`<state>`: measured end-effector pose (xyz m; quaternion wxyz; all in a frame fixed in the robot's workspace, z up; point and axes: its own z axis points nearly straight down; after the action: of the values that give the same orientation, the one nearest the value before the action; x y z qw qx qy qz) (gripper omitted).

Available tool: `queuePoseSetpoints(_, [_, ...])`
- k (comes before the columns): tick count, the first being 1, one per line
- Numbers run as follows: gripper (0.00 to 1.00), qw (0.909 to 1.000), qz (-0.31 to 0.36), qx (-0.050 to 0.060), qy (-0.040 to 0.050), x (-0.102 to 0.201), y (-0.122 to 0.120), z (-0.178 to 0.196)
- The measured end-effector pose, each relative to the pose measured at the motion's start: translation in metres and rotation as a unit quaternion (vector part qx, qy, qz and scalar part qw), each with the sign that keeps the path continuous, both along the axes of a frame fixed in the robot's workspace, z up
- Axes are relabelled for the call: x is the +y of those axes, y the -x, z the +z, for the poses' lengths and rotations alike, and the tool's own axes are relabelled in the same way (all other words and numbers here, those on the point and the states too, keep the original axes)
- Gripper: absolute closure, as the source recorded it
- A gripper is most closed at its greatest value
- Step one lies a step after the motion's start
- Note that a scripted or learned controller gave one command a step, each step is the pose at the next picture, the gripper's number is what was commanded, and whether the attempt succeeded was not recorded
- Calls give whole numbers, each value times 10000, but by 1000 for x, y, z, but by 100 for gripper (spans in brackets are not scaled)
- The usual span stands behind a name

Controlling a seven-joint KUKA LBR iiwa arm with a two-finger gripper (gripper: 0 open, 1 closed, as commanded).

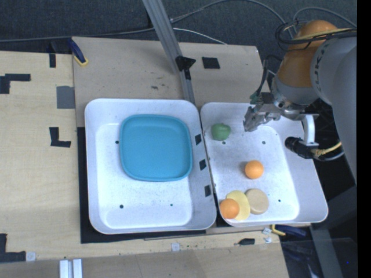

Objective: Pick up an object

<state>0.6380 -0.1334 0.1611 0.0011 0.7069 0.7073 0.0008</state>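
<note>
Where the grey arm (339, 74) reaches in over the right bin (301, 204), its gripper (253, 122) hangs above the bin's far part, fingers pointing down toward the white floor. Nothing sits between the fingers. Whether they are spread or closed cannot be told from this slanted view; the tips read as one dark cluster. Orange band (301, 57) shows above the wrist, with black cables looped over it.

Objects, placed relative to the gripper:
- Green ball (220, 132): just beside the gripper on its left, slightly nearer the camera, close to the bin's left wall. Apart from the fingers, not touching.
- Small orange ball (253, 169): directly nearward of the gripper, about mid-bin, standing alone.
- Second orange ball (229, 208): further nearward and a little left, in the near left corner, resting against a yellow round piece (242, 210).
- Tan disc (257, 201): touching the yellow piece on its right, well apart from the gripper.

Left bin (101, 207), well to the gripper's left beyond the shared walls, holds a blue square plate (156, 147) lying flat in its far half.

A grey metal post (168, 36) slants across the bench beyond the bins, to the gripper's far left. Black tape patches mark the wooden bench top (35, 172).
</note>
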Motion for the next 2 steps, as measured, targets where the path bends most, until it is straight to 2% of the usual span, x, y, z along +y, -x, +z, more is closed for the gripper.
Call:
queuePoseSetpoints(1, [100,10000,0,-5,1,0,-1,52])
queuePoseSetpoints(2, [100,10000,20,8,-8,52,1,66])
